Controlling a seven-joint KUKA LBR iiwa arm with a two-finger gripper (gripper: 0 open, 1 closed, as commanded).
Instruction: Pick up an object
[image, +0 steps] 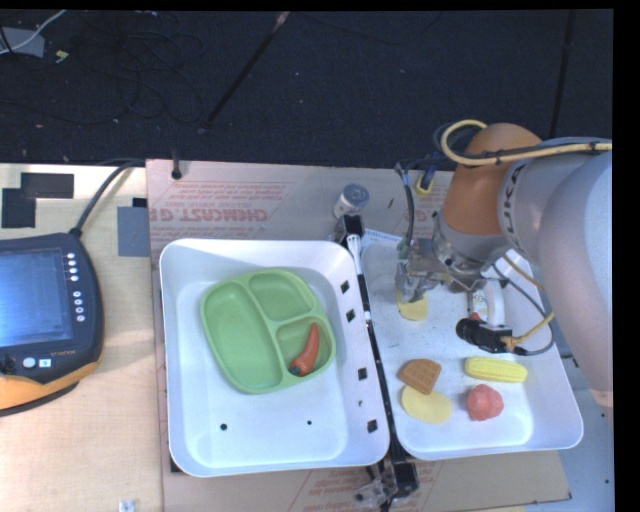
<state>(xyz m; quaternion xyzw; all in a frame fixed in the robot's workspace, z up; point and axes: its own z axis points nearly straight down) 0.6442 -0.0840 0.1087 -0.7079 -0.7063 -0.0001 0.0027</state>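
Note:
My gripper (412, 291) is low in the right bin (550, 425), near its back left corner. It sits right over a small pale yellow piece (414, 310), whose upper part it hides. Further forward in the same bin lie a brown waffle-like piece (421, 375), a flat yellow round (427, 406), a pink-red lump (485, 402) and a yellow corn cob (496, 370). The left bin (200, 430) holds a green divided plate (250, 325) with an orange-red chili (308, 350) in its small right compartment.
The bins meet at a raised rim (362, 330) with black clips. Cables and a black connector (482, 334) hang from the arm's wrist over the right bin. A teach pendant with a screen (40, 310) lies on the bench far left.

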